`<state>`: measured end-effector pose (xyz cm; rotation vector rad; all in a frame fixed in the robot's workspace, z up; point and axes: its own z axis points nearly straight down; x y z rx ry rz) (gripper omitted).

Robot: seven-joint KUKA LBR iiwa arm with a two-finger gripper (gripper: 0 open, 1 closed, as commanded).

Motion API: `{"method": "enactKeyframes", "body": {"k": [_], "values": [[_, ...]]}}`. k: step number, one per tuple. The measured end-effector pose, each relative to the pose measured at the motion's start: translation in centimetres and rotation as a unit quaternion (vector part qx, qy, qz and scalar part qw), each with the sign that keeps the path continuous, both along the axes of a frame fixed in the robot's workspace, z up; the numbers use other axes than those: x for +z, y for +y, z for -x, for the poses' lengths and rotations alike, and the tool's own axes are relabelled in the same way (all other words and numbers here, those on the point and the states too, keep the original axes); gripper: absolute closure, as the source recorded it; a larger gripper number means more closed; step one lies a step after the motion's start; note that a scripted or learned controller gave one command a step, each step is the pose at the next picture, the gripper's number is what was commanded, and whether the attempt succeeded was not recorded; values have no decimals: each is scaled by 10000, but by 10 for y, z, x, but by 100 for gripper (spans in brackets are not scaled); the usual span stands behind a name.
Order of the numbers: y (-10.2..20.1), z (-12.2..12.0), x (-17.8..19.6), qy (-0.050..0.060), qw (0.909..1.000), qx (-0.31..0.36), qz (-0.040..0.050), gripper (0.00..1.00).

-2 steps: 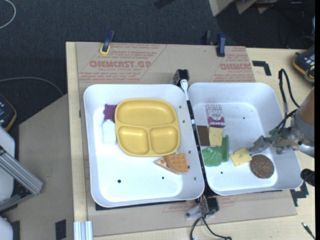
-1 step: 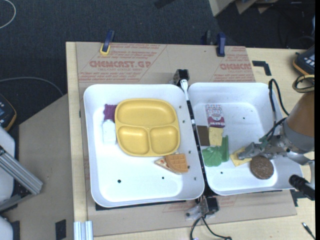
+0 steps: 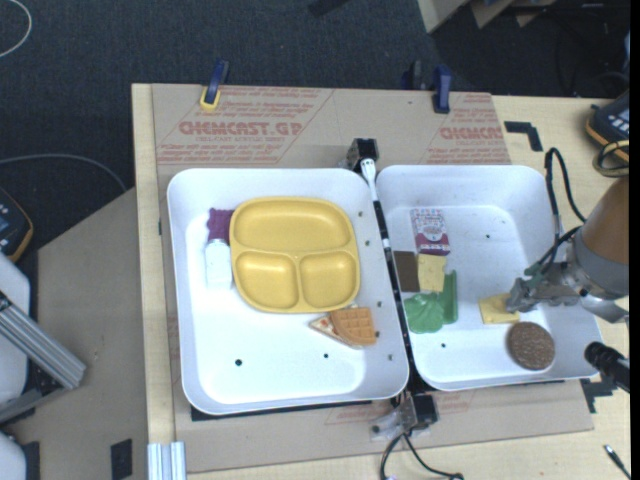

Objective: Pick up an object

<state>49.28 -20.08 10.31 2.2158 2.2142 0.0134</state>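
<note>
- Left shallow white plastic bin (image 3: 195, 298): 1 of 2 bins set side by side on the brown cardboard-covered bench (image 3: 300, 123).
- Purple block-shaped item (image 3: 219, 222): at the left bin's upper left, partly tucked under the tray's edge.
- Small white plastic bottle (image 3: 217, 264): just below the purple item, touching the tray's left side.
- Yellow moulded plastic tray with 3 compartments (image 3: 295, 252): 1 wide compartment above, 2 smaller ones below; it fills the bin's upper middle.
- Orange waffle-patterned toy wedge (image 3: 347, 326): just below the tray's lower right corner, on the bin floor.
- Right shallow white plastic bin (image 3: 470, 190): its left wall meets the left bin along the centre seam.
- Red-and-white printed carton (image 3: 430, 227): lying flat at the upper left of the right bin.
- Dark brown flat rectangle (image 3: 405, 270): just below the carton, beside a pale yellow flat square (image 3: 432, 272).
- Green soft toy-like item (image 3: 432, 310): beneath these 2 pieces, near the bin's left wall.
- Thin yellow flat slice (image 3: 494, 312): right of the green item, directly at the gripper's tip.
- Brown round biscuit-like disc (image 3: 530, 346): near the bin's lower right corner, just below the gripper.
- Grey 2-finger gripper (image 3: 522, 298): reaching in from the right, low over the yellow slice; whether it is released or clenched cannot be told, and nothing is seen between its fingers.
</note>
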Motion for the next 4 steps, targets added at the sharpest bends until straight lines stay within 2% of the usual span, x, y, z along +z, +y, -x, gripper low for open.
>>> {"method": "enactKeyframes", "body": {"k": [1, 2, 3, 4], "values": [[-6, 5, 60, 26, 10000, 4, 22, 100], [-8, -7, 115, 18, 10000, 10, 22, 100], [-8, -8, 122, 39, 10000, 6, 14, 100], [45, -30, 132, 38, 10000, 38, -1, 100]]}}
